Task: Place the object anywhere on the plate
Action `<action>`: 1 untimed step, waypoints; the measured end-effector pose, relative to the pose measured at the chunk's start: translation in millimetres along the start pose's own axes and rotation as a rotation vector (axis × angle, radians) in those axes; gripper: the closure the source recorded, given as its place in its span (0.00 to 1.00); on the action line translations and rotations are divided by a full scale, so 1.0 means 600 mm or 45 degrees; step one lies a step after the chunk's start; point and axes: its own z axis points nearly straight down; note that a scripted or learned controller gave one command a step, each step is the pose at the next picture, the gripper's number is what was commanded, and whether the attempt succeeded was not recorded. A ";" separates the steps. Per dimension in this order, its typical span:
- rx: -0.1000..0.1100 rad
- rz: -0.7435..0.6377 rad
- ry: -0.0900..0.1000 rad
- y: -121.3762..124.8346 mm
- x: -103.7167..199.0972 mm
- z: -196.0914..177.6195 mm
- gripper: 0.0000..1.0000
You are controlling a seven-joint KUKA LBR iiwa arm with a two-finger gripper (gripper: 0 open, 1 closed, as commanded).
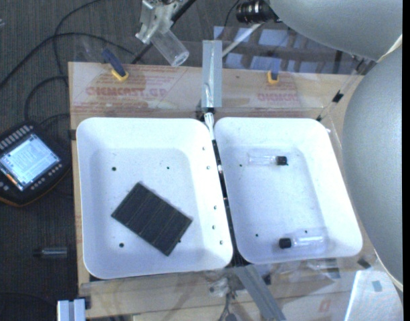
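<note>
Two clear plastic vials with black caps [268, 159] [303, 241] lie crosswise in our right white bin [338, 179] | dark ribbed rectangular plate [152, 219] sits left, in the neighbouring bin [91, 179] | hand state: we cannot tell.

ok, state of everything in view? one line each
dark plate: flat in the left bin, nothing on it
upper clear tube: lying on its side in the right bin, black cap on
lower clear tube: lying on its side near the right bin's front edge, black cap on
arm: raised over the bench's far right
pendant: screen lit, left of the bench
</note>
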 end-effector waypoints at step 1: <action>0.002 0.003 -0.008 0.000 -0.002 -0.015 1.00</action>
